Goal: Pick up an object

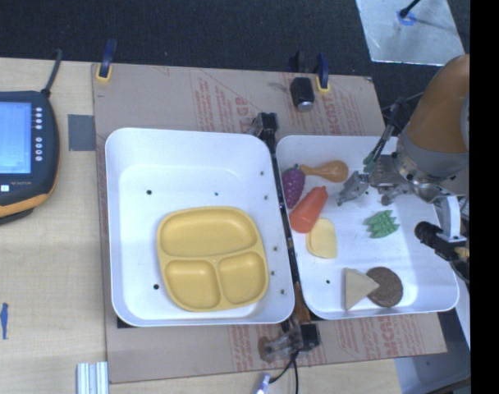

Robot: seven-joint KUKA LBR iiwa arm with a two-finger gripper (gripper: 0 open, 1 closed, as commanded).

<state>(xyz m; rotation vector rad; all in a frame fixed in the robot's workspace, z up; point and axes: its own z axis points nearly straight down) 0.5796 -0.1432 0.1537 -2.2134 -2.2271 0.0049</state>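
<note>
End effector (354, 189) positioned over the right bin (426, 298), fingers spread apart, nothing between them. Beneath and beside it in that bin: orange carrot (309, 208), purple grapes (293, 184), drumstick (325, 171), yellow piece (322, 239), green item (382, 223), tan wedge (357, 289) touching a brown disc (388, 286). Left bin (135, 171) holds a yellow divided tray (212, 257).

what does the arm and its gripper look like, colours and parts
The arm reaches in from the right of the view: a rounded orange band sits above a grey wrist housing. Below it the gripper is bare grey metal with thin, dark-tipped fingers. Slim dark cables or rods run up along its side, and a black cylindrical part sticks out beneath the wrist.
</note>
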